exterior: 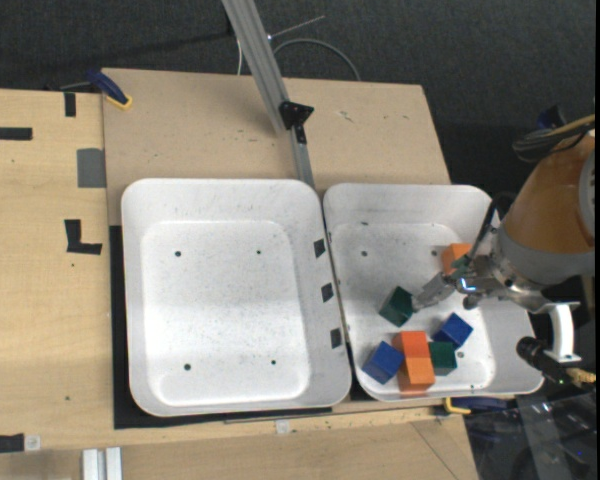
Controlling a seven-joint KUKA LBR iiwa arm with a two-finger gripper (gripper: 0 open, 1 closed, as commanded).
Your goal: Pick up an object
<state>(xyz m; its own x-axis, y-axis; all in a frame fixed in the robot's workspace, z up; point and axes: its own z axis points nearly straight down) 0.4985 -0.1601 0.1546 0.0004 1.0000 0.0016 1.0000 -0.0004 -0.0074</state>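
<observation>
The end effector (450,286) is seen low in the right bin (380,213), reaching in from the right under the grey and orange arm (550,218). Whether it is released or clenched cannot be told; no block is seen gripped.

The coming move is judged to turn on one relation: the dark green block (397,305) lies just left of the end effector's tip and slightly nearer, almost touching it. A small orange block (456,256) lies just on the far side of the tip, partly covered by the wrist. The rest is grouped at the near wall: a blue block (456,329) just right of the tip and nearer, a second green block (443,356) beside it, a tall orange block (416,359) and another blue block (383,361) at the near left of the group. These four are packed close, some touching, so a descent there is judged likelier to be fouled.

The green block by the tip is turned at a slant to the bin walls, with no clear long axis; it appears roughly cubic. All blocks are seen as hard, matt, flat-faced solids, probably painted wood or plastic. The bins are smooth white trays with speckled floors, and the left bin (220,298) sits beside the right on a pale wooden tabletop (180,118).
</observation>
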